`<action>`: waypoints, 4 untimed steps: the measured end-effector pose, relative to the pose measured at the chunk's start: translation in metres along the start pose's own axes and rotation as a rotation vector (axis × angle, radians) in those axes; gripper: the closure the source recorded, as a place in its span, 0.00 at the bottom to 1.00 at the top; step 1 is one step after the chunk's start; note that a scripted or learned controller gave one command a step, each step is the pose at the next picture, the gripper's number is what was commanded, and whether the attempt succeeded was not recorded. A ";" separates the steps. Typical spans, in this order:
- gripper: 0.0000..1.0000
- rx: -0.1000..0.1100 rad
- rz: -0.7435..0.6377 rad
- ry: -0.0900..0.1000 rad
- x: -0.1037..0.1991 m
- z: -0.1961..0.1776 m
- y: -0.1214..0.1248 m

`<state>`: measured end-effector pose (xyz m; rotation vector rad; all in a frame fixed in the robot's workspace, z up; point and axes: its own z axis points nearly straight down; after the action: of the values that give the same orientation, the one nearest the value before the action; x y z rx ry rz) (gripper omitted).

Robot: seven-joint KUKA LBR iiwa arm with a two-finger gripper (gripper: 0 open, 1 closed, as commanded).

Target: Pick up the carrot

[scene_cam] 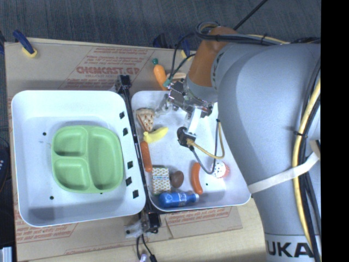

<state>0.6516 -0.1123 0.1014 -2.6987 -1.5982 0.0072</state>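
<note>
The carrot (158, 75) is orange with a green tip. It lies on the cardboard just behind the back left corner of the right bin (238, 192), outside it. My gripper (172, 98) hangs over the back end of the right bin, a short way in front and to the right of the carrot. It is just right of a bread slice (145, 118). Nothing shows in the gripper, and the metal wrist parts hide its tips.
The right bin holds a banana (155, 135), an orange-red sausage (146, 156) along the left wall, a cracker box (160, 179), a brown lump (176, 178), a blue bottle (175, 200) and a second sausage (196, 178). The left bin (27, 113) holds a green divided plate (86, 158).
</note>
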 end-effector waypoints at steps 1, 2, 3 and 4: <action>1.00 0.003 -0.006 0.000 0.001 -0.011 0.000; 1.00 -0.003 0.178 0.001 0.053 -0.091 -0.024; 1.00 -0.002 0.132 0.000 0.041 -0.149 -0.072; 1.00 0.000 0.195 -0.001 0.065 -0.159 -0.122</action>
<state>0.5769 0.0035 0.2613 -2.8426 -1.3281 0.0091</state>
